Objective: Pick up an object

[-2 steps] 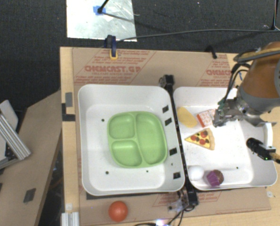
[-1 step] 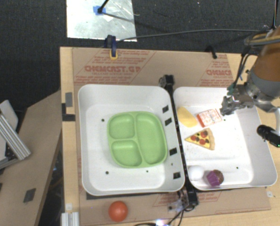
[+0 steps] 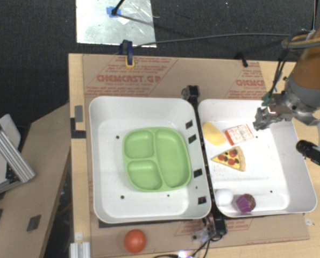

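We find the gripper (image 3: 263,118) over the far part of the right bin (image 3: 297,168), hanging from the grey arm (image 3: 310,74) that comes in from the right. Whether it is spread or closed we cannot tell, as it reads as one dark blur. We see nothing held in it.

Just left of the gripper, a red and white packet (image 3: 239,134) lies flat on the bin floor. Touching the packet's left side is a yellow lump (image 3: 215,134). Nearer to us lies a pizza slice (image 3: 230,158), close to the packet but apart from it. At the near left corner of this bin, a white ball (image 3: 224,197) and a purple piece (image 3: 245,202) sit just beside each other, well apart from the gripper.

In the left bin (image 3: 103,144), we see a green tray (image 3: 156,158) with three compartments, lying flat near the middle.

Outside both bins, an orange ball (image 3: 134,240) rests on the bench (image 3: 165,71) at the near edge, below the left bin.
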Controlling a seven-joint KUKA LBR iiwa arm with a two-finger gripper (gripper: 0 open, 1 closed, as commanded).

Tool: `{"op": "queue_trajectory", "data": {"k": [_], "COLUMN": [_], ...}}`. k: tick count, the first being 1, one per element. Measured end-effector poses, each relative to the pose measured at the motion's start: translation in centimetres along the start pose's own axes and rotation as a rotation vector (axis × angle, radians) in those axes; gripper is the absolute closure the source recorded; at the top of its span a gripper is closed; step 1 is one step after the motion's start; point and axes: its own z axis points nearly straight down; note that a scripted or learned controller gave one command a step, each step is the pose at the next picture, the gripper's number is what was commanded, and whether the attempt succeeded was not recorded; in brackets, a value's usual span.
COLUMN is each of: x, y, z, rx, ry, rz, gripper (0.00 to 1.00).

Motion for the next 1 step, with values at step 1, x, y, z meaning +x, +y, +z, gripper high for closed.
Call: {"op": "queue_trajectory", "data": {"k": [1], "x": [5.62], "y": [0.85], "z": [1.02], "rx": [0.001], "ry": [0.002], "rz": [-0.005], "gripper": [1.00]}}
